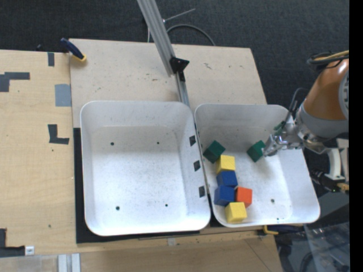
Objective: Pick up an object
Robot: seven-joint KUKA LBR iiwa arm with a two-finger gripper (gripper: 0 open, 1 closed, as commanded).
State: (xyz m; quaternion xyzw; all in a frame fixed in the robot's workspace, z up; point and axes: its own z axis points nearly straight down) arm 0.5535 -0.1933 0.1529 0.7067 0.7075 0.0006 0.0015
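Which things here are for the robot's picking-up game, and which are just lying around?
For the job: end effector; green block beside it; other green block; two yellow blocks; two blue blocks; orange block; right bin.

Just lying about: left bin; blue-and-yellow clamp; metal pole.

blocks (228, 180) in right bin (295, 203) | left bin (91, 152) beside it

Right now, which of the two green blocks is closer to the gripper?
The green block by the gripper, at the gripper tip in the right bin. The other green block lies further left, just above the upper yellow block, near the bin's left wall.
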